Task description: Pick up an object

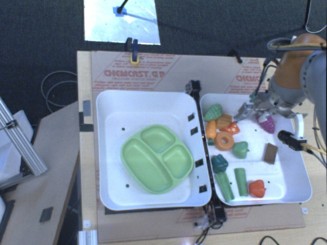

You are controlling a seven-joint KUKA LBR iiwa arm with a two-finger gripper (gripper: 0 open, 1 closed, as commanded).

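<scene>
The right bin [299,185] holds several toy foods. Among them are a purple piece [266,123], a red pepper [231,128], an orange ring [224,141], a small green pepper [240,148] and a brown block [270,153]. My gripper [254,109] hangs low over the bin's far side, just left of and above the purple piece and right of the red pepper. The grey wrist and its orange band rise behind it at the right. Nothing is visibly lifted off the bin floor.
The left bin [110,116] holds a green divided plate [157,158]. Near the right bin's front lie a dark green piece [219,162], two green sticks [240,181] and a red item [257,188]. A leafy green piece [213,111] and a yellow-orange piece [210,130] sit by the divider.
</scene>
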